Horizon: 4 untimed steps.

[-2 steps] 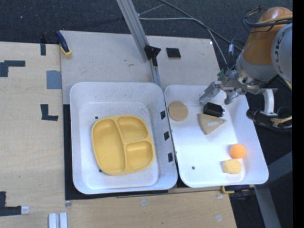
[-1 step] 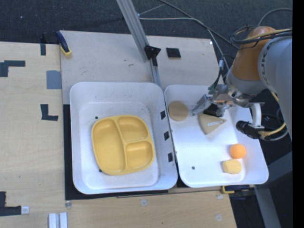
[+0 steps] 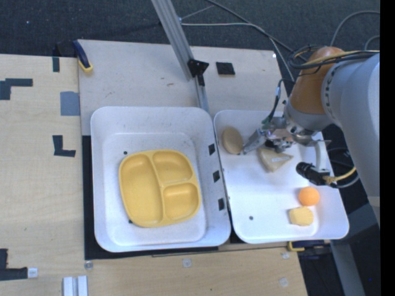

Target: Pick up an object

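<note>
A pale wooden bench (image 3: pixel 37 184) marked with dark tape patches carries two shallow white bins side by side, with dark carpet and loose cables beyond its far edge. The left bin (image 3: pixel 105 128) holds a yellow divided plate (image 3: pixel 159 187) with three compartments, lying flat near the bin's middle. The right bin (image 3: pixel 259 224) holds four loose items: a tan rounded piece (image 3: pixel 231 140) at its far left corner, a cream wedge-shaped piece (image 3: pixel 273 160) just beside it toward the right, and nearer the front right an orange ball (image 3: pixel 308 196) with a yellow block (image 3: pixel 300 216) just below it, the two nearly touching. The grey arm (image 3: pixel 355 103) reaches in from the right, its orange band (image 3: pixel 308 85) above the wrist, bent down over the far part of the right bin. The gripper (image 3: pixel 254 143) sits low between the tan piece and the cream wedge, pointing left; whether it is parted or closed cannot be told, and nothing is visibly held
</note>
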### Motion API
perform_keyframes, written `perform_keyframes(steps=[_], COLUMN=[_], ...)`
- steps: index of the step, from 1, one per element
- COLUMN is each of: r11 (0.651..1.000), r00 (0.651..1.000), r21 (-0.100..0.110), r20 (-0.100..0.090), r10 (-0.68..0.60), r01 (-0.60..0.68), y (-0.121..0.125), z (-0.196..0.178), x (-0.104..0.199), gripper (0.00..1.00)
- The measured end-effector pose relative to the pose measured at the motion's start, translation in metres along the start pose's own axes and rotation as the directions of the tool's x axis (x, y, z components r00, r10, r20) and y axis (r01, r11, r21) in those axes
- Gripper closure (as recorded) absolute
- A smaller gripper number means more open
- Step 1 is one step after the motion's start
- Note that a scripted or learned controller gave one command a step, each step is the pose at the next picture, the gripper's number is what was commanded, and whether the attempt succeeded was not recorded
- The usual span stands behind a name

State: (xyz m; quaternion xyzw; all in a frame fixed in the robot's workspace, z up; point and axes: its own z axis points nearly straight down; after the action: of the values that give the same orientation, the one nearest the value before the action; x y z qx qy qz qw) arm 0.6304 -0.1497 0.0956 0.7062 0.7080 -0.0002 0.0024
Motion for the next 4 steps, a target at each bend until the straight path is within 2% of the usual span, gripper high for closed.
perform_keyframes(steps=[1, 2, 3, 4], r11=[1.000, 1.000, 1.000, 1.000], r00=[1.000, 1.000, 1.000, 1.000], r21=[0.002, 0.000, 0.000, 0.000], r20=[-0.001, 0.001, -0.004, -0.003], r10=[0.000, -0.001, 0.000, 0.001], r01=[0.000, 0.001, 0.000, -0.001], y=[0.001, 0.002, 0.005, 0.000], z=[0.010, -0.002, -0.046, -0.106], x=[0.000, 0.000, 0.006, 0.010], gripper=[0.00, 1.00, 1.00, 1.00])
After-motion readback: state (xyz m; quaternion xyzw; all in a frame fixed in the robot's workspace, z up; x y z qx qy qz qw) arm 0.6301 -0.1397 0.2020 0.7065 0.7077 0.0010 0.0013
